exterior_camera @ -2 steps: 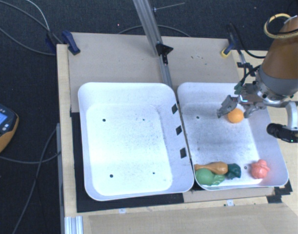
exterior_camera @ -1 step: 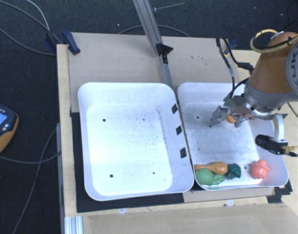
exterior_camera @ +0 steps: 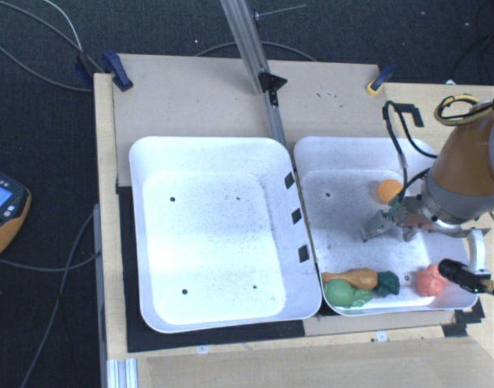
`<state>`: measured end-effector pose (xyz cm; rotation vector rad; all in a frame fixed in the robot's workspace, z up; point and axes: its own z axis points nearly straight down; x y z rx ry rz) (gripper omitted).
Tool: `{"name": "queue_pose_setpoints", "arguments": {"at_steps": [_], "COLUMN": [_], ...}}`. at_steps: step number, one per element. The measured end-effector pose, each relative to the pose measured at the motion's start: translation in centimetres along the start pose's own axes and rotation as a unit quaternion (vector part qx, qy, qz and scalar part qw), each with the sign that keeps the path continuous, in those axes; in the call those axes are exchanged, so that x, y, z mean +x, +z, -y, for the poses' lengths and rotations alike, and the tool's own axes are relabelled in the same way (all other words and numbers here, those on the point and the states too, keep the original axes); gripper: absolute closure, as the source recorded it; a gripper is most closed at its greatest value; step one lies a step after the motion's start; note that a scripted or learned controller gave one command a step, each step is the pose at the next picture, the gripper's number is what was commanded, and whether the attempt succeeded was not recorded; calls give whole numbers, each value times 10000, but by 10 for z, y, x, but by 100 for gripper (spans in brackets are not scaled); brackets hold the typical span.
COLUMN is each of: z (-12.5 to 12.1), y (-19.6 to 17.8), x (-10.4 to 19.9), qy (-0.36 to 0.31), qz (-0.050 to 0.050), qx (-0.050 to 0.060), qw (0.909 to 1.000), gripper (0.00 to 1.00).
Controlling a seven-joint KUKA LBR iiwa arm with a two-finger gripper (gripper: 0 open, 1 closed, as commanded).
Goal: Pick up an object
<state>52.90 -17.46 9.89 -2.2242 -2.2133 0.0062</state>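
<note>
The right bin (exterior_camera: 344,164) holds an orange ball (exterior_camera: 388,191) near its far side and, along the near wall, a tan gourd-shaped piece (exterior_camera: 353,278) lying with its long axis left to right, a smooth green lump (exterior_camera: 345,295), a dark green knobbly piece (exterior_camera: 387,282) and a pink rough lump (exterior_camera: 429,281). The left bin (exterior_camera: 149,156) is a shallow white speckled tray with rounded corners. The gripper (exterior_camera: 376,229) sits low in the right bin, just beside the ball, and whether its pincer is spread or pressed together I cannot tell.

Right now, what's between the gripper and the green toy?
Just bare white bin floor. The camera view shows nothing lying between the gripper and the green toy.
</note>
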Motion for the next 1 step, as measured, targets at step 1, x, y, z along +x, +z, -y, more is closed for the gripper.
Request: {"name": "queue_pose_setpoints", "arguments": {"at_steps": [1], "z": [30], "y": [-27], "x": [80], "qy": [-53], "qz": [-11], "qx": [-33], "qw": [10000], "gripper": [0]}}
